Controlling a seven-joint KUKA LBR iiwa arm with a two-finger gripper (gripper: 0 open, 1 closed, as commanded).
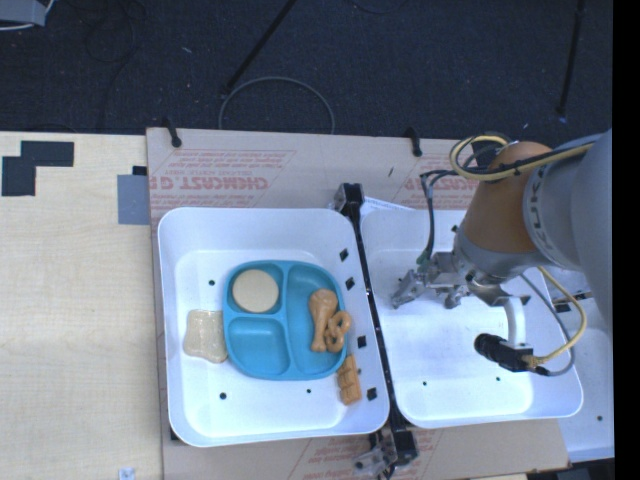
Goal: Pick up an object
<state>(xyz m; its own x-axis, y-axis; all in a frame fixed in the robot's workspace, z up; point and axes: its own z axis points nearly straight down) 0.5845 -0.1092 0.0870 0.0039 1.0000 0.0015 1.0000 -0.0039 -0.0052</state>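
Observation:
A blue divided plate point(262, 353) lies in the left bin point(172, 268). On the plate sit a round tan disc point(254, 290) and a brown twisted pretzel-like piece point(328, 320). A pale bread-like piece point(205, 335) rests against the plate's left edge. A small brown chunk point(349, 380) lies at the plate's lower right corner, near the divider between the bins. My gripper point(412, 290) hangs low over the upper left part of the right bin point(470, 393), apart from all these objects. I see nothing under it but white bin floor.
The grey arm with its orange band point(505, 213) and looping cables point(540, 348) covers the right bin's upper right. A black clip-lined divider point(365, 308) separates the bins. Cardboard point(250, 173) lies beneath them, and a wooden bench point(70, 298) lies to the left.

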